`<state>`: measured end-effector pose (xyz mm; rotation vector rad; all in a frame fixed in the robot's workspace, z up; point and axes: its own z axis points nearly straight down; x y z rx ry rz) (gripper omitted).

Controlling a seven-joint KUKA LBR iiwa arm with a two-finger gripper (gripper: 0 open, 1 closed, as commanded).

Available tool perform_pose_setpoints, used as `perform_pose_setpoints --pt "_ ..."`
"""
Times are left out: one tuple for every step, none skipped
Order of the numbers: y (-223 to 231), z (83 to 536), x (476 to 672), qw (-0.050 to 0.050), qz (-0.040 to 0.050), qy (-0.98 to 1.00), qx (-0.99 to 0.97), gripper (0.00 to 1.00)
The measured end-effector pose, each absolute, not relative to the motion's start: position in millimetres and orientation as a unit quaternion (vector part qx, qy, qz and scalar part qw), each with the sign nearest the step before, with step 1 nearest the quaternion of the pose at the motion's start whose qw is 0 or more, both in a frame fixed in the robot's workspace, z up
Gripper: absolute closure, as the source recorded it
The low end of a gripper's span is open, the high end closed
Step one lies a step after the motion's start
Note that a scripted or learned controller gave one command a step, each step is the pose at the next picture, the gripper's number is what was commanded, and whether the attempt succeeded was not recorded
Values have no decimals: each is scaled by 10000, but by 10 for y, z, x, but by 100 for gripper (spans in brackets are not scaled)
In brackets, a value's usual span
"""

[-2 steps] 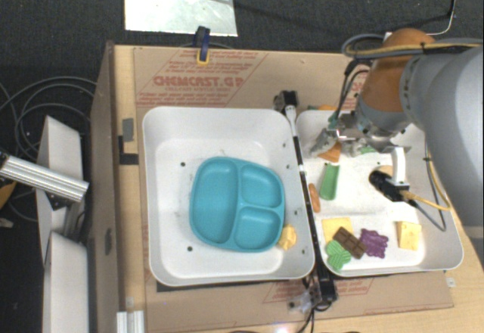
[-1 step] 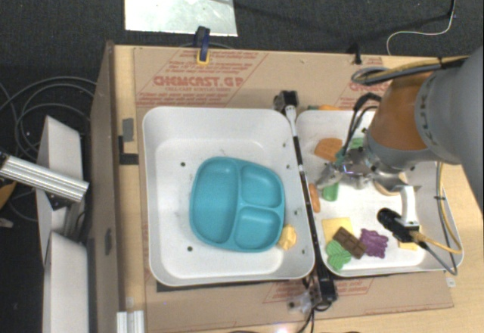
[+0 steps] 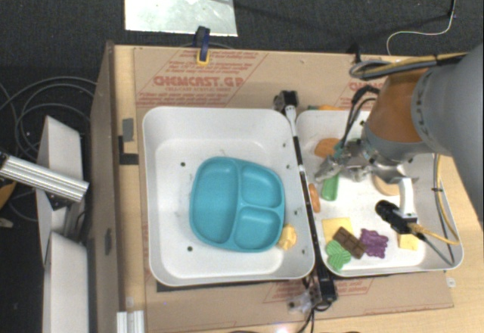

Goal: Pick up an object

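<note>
At back left, on brown sheet (image 3: 200, 82) under the bins: red print, reads "CHEMCAST GP". Left bin (image 3: 162, 172): blue divided plate (image 3: 238, 203).

Right bin (image 3: 442, 259), near its left wall: small green piece (image 3: 329, 188). Judged light, stiff, smooth plastic, so apt to slip. Best pinched across its short width.

Just above it: gripper (image 3: 345, 166), fingers seemingly parted, grasping nothing.
</note>
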<state>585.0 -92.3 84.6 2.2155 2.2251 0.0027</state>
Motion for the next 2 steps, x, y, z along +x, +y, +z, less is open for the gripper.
perform_pose_setpoints --pt "-920 952 5855 10 18 7085 7057 100" --pt "-134 1893 5514 9 28 7110 7032 100"
